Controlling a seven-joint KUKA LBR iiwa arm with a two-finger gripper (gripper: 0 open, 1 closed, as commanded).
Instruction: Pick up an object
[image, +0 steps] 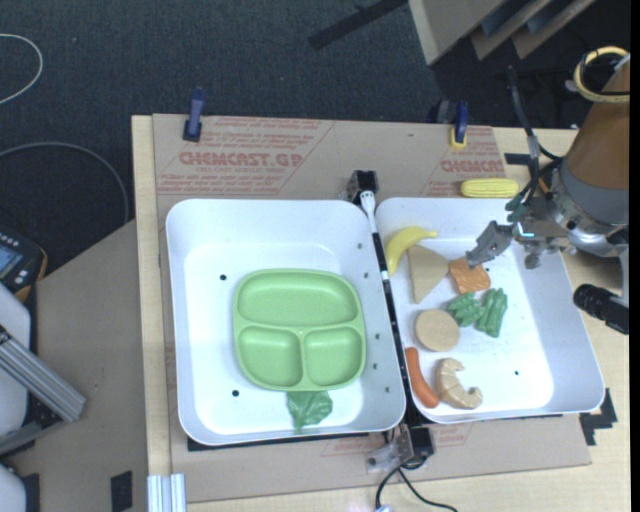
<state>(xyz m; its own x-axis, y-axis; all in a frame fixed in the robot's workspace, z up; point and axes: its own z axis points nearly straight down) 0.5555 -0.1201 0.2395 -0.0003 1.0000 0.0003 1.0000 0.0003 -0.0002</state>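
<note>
Pick not done yet. Pincer (493, 243) hovers upper right of frame, fingers spread wide, nothing between them, just above the orange piece (468, 277) lying in the right bin (560, 330). Descent, closing, lift remain.

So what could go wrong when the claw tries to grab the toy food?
The claw hovers just above the orange piece, which sits tight against the cheese wedge and the broccoli. It might pinch two things at once, or shove them aside and close on nothing. The orange piece also looks small and flat, so it could slip out.
</note>
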